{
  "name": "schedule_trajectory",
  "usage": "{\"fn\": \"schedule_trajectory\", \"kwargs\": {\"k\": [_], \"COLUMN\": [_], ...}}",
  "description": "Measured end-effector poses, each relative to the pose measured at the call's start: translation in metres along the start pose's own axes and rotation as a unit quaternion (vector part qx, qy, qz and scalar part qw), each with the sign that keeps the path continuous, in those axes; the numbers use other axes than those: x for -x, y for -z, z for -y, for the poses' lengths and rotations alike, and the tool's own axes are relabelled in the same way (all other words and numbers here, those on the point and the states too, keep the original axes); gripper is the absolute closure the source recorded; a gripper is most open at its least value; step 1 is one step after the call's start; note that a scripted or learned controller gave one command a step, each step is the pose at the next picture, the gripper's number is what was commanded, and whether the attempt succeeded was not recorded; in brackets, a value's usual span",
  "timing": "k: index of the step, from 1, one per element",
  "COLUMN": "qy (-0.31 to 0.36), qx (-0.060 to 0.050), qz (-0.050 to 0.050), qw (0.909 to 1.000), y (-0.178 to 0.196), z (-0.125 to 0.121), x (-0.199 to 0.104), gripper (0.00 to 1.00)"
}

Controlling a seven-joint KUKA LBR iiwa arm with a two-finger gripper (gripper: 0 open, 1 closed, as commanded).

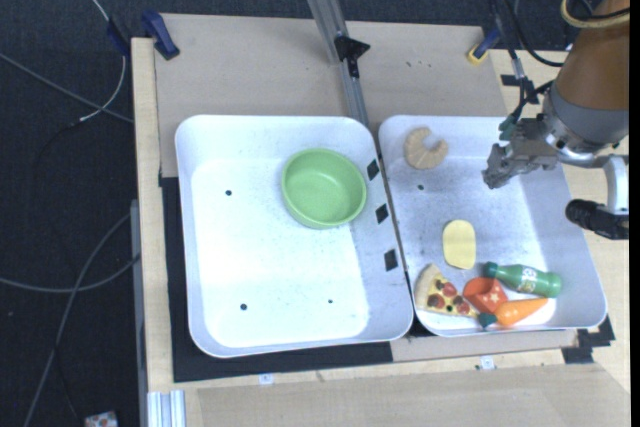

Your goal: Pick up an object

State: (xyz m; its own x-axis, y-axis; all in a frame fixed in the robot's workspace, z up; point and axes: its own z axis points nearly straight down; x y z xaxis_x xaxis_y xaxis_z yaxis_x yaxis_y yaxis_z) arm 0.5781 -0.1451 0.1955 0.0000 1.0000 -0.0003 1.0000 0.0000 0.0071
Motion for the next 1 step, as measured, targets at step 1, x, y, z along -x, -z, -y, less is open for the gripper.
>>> {"fn": "schedule_trajectory", "kwargs": {"k": [1], "qy": [0.000], "qx": [0.001], "qz": [0.000], "qw": [1.0000], "y": [0.0520], "z": [0.0025], "x": [0.0079], "gripper": [1.00]}}
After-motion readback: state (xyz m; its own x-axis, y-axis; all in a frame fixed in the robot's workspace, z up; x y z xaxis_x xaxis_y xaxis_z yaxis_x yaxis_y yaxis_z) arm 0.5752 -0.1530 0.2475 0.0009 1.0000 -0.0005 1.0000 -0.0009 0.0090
